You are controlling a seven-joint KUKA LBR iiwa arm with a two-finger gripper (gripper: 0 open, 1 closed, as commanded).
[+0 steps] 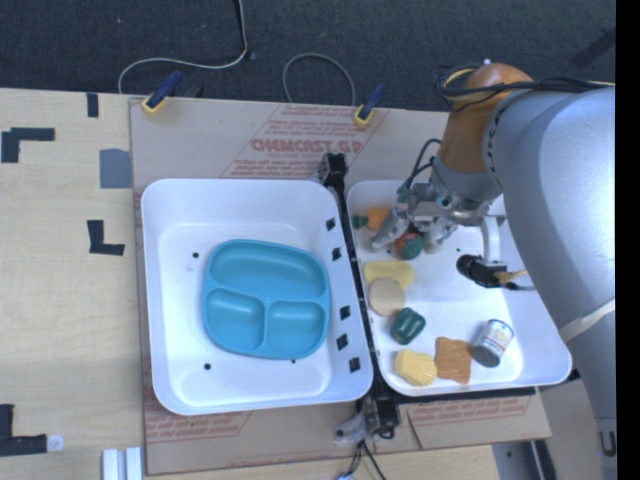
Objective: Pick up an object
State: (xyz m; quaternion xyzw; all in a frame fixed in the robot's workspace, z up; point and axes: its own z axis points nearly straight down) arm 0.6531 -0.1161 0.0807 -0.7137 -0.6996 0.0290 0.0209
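My gripper is low over the far left part of the right bin, reaching in from the right. Just left of it lies a small orange piece, and a small red and green thing sits right under its tip. Whether it is touching or holding that thing I cannot tell. Nearer the front lie a pale yellow piece, a beige round piece, a dark green piece, a yellow piece, an orange piece and a small silver can.
The left bin holds a blue divided tray. A black divider runs between the two bins. The grey arm covers the right side of the right bin.
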